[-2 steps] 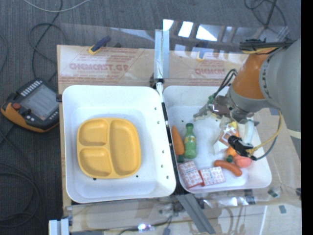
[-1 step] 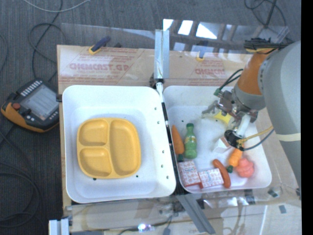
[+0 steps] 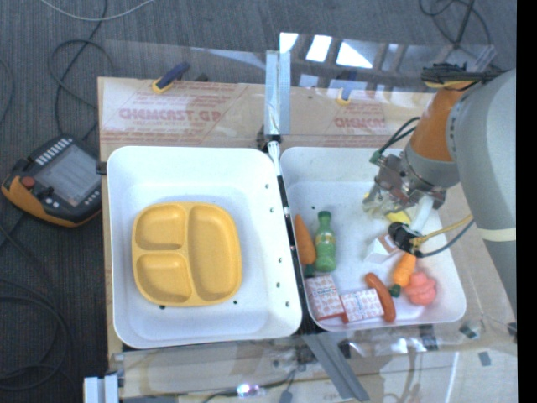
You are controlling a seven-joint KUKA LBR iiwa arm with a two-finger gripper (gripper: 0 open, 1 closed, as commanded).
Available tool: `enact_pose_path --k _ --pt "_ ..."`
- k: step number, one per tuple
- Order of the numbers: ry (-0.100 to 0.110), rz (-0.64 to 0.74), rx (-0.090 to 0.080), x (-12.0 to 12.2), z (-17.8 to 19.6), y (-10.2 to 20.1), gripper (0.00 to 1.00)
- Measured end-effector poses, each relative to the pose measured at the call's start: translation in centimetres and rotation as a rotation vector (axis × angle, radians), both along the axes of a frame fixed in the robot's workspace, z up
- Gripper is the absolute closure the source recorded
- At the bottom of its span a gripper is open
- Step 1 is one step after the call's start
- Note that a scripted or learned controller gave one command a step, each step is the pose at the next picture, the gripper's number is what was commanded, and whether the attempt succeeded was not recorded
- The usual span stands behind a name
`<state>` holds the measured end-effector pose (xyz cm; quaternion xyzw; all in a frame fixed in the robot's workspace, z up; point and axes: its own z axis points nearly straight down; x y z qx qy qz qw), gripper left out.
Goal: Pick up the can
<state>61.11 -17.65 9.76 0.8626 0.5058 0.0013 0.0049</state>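
Observation:
Two red-and-white labelled items lie on their sides at the front of the right bin (image 3: 453, 309); the left one (image 3: 323, 297) and the right one (image 3: 362, 306) touch each other, and either could be the can. My gripper (image 3: 379, 195) hangs over the far right part of this bin, well behind and to the right of them. Nothing can be made out in its grip.
The right bin also holds a carrot (image 3: 303, 239) by its left wall, an upright green bottle (image 3: 325, 242), a red sausage (image 3: 382, 297), a small carrot (image 3: 404, 269) and a pink lump (image 3: 421, 288). A yellow divided plate (image 3: 187, 253) fills the left bin (image 3: 126, 175).

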Motion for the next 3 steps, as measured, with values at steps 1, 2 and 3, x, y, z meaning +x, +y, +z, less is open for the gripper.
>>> enact_pose_path --k 1,2,3 --pt "0.012 -0.021 0.004 5.3 0.5 -1.4 1.0" --pt "0.017 -0.017 0.0 5.2 1.3 -1.3 1.0" --pt "0.022 -0.014 -0.004 5.2 2.0 -1.3 1.0"
